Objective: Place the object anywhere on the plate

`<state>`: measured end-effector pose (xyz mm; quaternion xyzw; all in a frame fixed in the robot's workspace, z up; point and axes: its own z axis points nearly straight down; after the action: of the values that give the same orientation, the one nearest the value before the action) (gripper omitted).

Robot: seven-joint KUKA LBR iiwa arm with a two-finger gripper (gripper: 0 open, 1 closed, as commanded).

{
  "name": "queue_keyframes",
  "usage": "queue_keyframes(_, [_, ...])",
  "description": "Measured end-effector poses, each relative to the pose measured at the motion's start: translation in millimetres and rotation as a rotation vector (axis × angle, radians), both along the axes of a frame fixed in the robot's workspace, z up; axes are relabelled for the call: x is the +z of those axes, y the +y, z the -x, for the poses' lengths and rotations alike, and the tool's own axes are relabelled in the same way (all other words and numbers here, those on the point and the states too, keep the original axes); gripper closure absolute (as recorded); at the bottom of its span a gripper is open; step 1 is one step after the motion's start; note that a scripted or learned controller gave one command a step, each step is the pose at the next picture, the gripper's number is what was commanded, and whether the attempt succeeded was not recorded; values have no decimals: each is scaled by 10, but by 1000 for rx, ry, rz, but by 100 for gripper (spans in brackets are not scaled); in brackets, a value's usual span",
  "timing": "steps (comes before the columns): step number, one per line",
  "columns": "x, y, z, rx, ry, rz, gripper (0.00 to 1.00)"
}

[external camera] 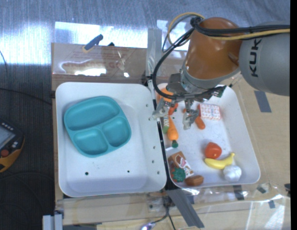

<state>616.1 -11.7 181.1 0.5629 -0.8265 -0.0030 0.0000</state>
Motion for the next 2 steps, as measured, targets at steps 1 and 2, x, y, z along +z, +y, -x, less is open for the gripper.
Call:
queue_keyframes(1, [-4, 439, 162, 101, 1, 2, 0])
queue_keyframes(2, [-2, 762, 430, 295, 0, 1, 0])
